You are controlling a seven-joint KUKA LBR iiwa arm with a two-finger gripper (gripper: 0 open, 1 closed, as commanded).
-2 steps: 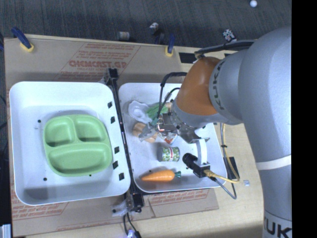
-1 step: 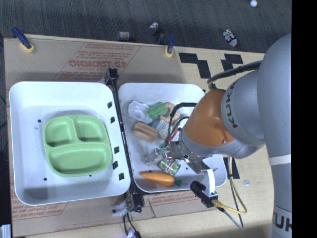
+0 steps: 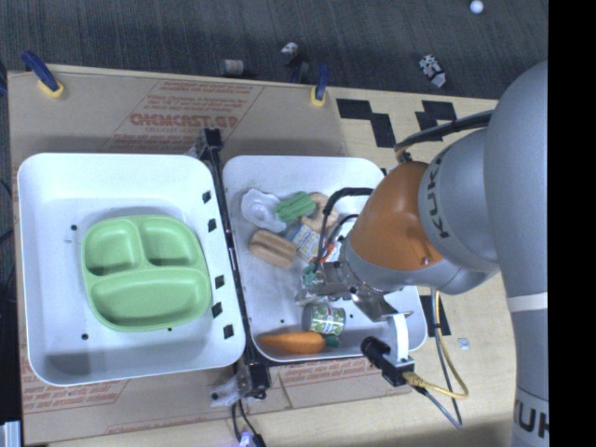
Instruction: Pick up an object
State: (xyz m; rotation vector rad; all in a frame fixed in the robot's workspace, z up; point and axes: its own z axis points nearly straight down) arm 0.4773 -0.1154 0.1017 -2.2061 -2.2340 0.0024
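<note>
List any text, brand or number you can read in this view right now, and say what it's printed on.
"CHEMCAST GP": red print on the brown protective sheet behind the left bin; the finer red lines around it are too blurred to read.
"KU": white letters on the arm at the lower right, cut off by the frame.
Green can label in the right bin: too small to read.

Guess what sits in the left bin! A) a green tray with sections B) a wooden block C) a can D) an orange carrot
A: the green tray with sections lies in the left bin, while the other things lie in the right bin.
</note>
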